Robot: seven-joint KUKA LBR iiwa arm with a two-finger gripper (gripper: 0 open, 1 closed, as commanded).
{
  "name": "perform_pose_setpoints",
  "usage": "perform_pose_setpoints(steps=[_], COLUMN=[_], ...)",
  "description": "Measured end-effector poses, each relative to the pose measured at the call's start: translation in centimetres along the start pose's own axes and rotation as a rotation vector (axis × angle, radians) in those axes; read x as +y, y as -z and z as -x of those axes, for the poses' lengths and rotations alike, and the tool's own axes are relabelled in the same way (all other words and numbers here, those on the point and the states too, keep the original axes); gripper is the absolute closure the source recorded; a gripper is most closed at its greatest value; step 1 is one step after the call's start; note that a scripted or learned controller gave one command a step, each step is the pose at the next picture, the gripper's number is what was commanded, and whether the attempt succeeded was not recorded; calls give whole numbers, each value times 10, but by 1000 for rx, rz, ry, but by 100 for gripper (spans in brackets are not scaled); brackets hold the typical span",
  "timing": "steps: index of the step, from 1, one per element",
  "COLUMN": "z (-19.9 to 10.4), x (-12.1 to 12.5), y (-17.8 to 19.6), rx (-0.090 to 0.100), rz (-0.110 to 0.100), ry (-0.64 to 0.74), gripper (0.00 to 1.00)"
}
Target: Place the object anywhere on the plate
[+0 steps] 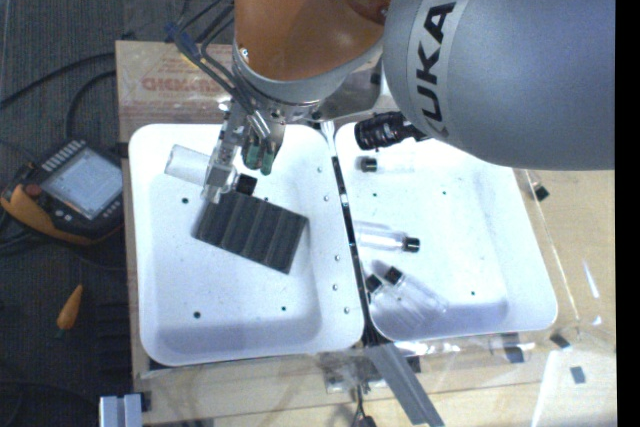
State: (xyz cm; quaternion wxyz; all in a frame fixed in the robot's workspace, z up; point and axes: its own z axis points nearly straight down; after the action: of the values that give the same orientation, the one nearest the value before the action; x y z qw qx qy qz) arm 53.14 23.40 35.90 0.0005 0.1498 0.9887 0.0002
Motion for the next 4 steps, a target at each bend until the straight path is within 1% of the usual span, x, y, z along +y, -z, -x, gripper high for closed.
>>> perform_pose_setpoints(steps=[1, 2, 3, 4], z=[124, 124, 85, -11], x=[37, 38, 25, -3], y=[-23, -13, -116, -7], rx=[-1, -3, 1, -1], rz=[0, 6, 0, 1], ry=[190, 190, 268, 114], gripper=[100, 100, 100, 100])
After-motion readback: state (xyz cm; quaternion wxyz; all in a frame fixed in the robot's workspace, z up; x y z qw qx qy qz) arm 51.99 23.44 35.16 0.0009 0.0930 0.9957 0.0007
